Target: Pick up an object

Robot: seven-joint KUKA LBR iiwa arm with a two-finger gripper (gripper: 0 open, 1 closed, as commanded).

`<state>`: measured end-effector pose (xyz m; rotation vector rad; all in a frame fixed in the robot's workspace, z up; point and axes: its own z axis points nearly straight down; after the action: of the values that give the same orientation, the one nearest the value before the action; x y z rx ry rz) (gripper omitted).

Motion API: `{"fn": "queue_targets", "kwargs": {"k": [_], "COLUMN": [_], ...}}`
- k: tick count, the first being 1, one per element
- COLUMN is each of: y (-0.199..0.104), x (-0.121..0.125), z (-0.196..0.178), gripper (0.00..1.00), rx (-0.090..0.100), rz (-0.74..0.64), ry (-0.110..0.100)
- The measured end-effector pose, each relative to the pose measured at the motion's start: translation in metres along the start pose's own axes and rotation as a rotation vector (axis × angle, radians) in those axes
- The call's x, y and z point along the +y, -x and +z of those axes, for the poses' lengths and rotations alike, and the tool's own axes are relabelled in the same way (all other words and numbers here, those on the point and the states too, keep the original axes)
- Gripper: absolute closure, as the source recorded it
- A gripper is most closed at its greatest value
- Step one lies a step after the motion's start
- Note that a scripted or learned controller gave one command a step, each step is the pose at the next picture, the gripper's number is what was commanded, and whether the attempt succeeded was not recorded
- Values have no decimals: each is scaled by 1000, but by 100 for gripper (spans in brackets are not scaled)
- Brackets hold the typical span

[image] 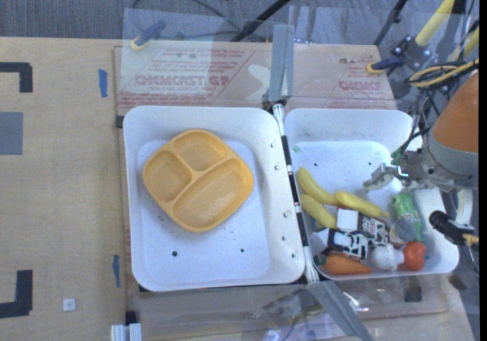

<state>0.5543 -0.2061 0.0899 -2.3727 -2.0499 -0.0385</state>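
My gripper [386, 174] hangs over the right side of the right bin [342, 130], low beneath the arm's orange band [462, 117]. Just under and left of it lies a yellow banana-like piece [359, 203], with two more yellow pieces [315, 187] further left. A green bottle [405, 215] lies right below the gripper. Along the bin's front edge sit an orange carrot [346, 264], a white bulb [384, 256], a red tomato [415, 254] and a black-and-white packet [356, 240]. I see nothing held in the gripper.
The left bin [144, 256] bears a yellow three-compartment plate [198, 178]. A metal divider [281, 65] stands behind the seam between the bins. Cables and the arm's body crowd the right edge. The far half of the right bin shows bare white floor.
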Motion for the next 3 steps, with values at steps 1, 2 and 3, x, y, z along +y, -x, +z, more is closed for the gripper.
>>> {"fn": "queue_targets", "kwargs": {"k": [1, 2, 3], "y": [0, 4, -28], "x": [-24, -44, -80], "z": [0, -1, -11], "gripper": [0, 0, 0], "rx": [-7, -5, -21], "rz": [52, 25, -42], "ry": [2, 5, -17]}}
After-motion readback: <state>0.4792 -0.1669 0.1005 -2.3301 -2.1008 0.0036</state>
